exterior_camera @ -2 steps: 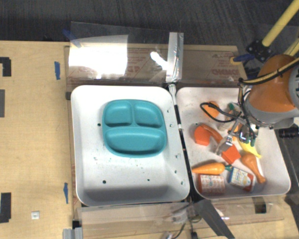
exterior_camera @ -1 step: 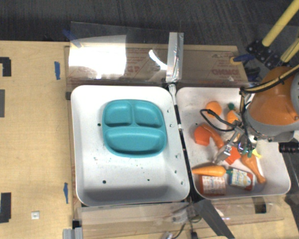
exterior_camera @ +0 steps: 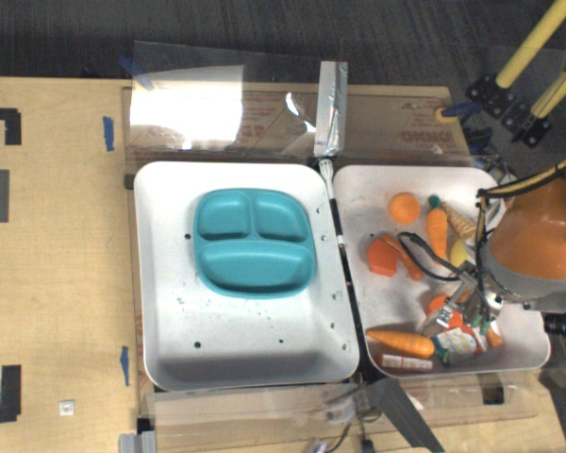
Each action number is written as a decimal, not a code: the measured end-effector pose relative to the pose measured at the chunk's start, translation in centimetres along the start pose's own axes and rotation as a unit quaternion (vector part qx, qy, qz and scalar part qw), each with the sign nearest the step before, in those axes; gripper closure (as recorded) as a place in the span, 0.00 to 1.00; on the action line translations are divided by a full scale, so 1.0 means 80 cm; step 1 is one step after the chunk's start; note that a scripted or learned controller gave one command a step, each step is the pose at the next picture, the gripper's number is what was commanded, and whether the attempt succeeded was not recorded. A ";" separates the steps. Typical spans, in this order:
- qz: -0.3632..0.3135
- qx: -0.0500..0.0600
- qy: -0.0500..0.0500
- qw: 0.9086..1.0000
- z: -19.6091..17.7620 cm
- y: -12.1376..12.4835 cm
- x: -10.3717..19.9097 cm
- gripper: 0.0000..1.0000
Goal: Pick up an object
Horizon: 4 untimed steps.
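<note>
Camera view: carrot (exterior_camera: 400, 343) beside (left of) end effector (exterior_camera: 460, 311)

Red print runs along the cardboard sheet (exterior_camera: 396, 121) behind the bins, under clear plastic film. It stands in two patches, one near the silver tape strip (exterior_camera: 331, 109) and one toward the right end of the sheet. In both the letters are too blurred and small to make out. A flat packet (exterior_camera: 457, 341) in the right bin (exterior_camera: 358, 196) bears coloured markings that may be a label, but no word or number on it can be read. Nothing else carries writing that can be made out.
</note>
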<state>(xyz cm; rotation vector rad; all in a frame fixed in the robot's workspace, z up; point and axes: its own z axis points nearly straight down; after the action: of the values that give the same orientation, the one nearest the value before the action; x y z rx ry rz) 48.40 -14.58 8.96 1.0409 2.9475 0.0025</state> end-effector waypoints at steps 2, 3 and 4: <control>-0.015 0.000 0.001 1.000 0.002 0.130 -0.059 0.00; -0.012 0.000 0.002 1.000 0.002 0.121 -0.044 0.00; -0.090 0.000 0.002 0.996 0.004 0.144 -0.108 0.00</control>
<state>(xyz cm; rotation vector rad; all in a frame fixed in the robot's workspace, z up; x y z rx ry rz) 62.34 -11.03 8.85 0.7732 3.0333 0.0014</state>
